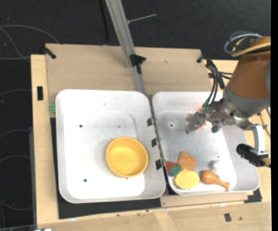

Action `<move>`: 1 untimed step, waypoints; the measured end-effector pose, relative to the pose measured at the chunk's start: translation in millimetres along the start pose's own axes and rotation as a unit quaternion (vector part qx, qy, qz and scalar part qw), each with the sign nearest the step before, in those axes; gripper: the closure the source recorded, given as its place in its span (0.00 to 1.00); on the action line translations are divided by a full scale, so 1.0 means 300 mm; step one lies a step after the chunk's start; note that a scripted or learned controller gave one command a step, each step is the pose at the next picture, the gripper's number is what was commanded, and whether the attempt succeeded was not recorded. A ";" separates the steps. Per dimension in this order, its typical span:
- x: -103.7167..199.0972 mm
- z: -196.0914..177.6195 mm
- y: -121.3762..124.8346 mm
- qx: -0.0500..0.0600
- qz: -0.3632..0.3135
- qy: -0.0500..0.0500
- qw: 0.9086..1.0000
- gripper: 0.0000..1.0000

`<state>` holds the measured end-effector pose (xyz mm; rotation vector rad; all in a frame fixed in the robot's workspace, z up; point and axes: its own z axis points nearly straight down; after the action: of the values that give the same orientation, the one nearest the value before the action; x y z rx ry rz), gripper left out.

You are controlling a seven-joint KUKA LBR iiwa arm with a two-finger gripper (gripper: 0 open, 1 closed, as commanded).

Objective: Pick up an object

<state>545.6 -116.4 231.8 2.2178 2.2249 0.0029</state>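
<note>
— Hanging over the right bin [240, 174], are you?

— Yes. My gripper [204, 124] sits above its upper middle, over bare white floor. Whether the fingers are spread or pressed together, I cannot tell; they blur into one grey shape.

— And the things to pick?

— Clustered along that bin's near edge, well apart from me: a yellow round piece [187, 179], an orange wedge [187, 160] just above it, a small red and green bit [172, 168] at its left, an orange drumstick-shaped toy [214, 178] at its right.

— The left bin [81, 109]?

— It holds a yellow bowl [126, 157], upright.
</note>
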 end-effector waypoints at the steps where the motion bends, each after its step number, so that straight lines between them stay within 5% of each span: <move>1: -0.001 0.000 0.000 0.000 0.001 0.000 1.000 0.00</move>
<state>545.6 -116.7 231.8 2.2192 2.2225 0.0032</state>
